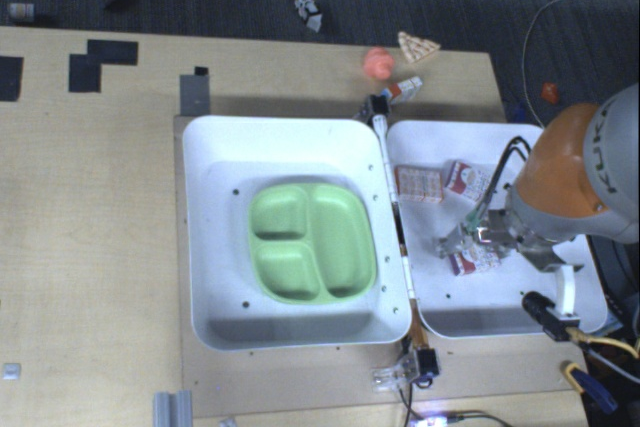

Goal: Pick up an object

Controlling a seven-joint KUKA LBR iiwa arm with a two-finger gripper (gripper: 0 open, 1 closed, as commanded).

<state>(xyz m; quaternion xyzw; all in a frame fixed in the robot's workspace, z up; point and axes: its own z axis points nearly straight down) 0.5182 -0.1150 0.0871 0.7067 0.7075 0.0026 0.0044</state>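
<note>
In right bin [560,310], your claw [478,240] sat low over small red-and-white packet [470,260]. Could not tell if it pinched. Step looked like grabbing. Next you needed firm squeeze, then straight lift.

The bench [90,245] looks like pale matt wood. Both white bins [215,215] [440,310] look like smooth plastic with a slight sheen. The green divided tray [310,240] in the left bin looks like smooth matt plastic. The small red-and-white packets [420,182] at the right bin's top look like printed card
</note>
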